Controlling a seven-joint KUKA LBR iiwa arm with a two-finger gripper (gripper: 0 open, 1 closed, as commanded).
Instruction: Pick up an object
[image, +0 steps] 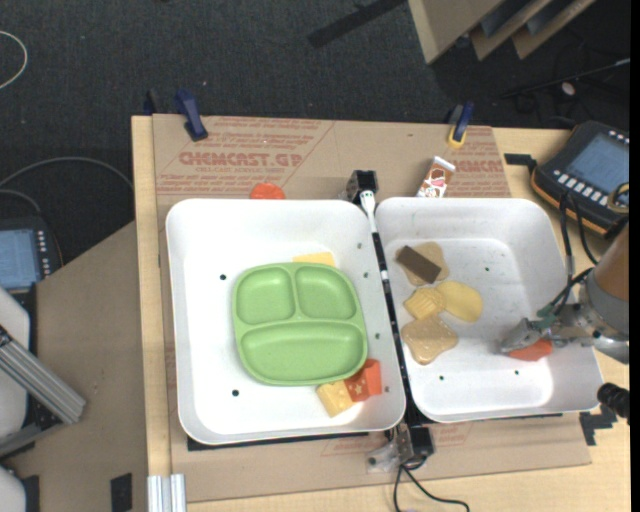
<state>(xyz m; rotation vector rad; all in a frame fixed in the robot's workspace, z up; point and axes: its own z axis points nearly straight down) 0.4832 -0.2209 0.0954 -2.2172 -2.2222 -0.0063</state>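
My gripper (525, 338) reaches in low over the right side of the right bin (480, 408). A small red object (533, 350) lies on the bin floor directly at its tip, partly covered by it. Whether it is gripped does not show. Further left in this bin lie a brown bar (420, 264) on a tan disc, a yellow piece (460, 300), a small yellow waffle-like piece (424, 303) and a tan bread-shaped piece (430, 341).
The left bin (195, 300) holds a green divided plate (298, 323), a yellow slice (314, 260) behind it, and an orange block (366, 380) and yellow block (336, 397) in front. A small packet (436, 178) lies behind the bins. A control pendant (590, 175) sits far right.
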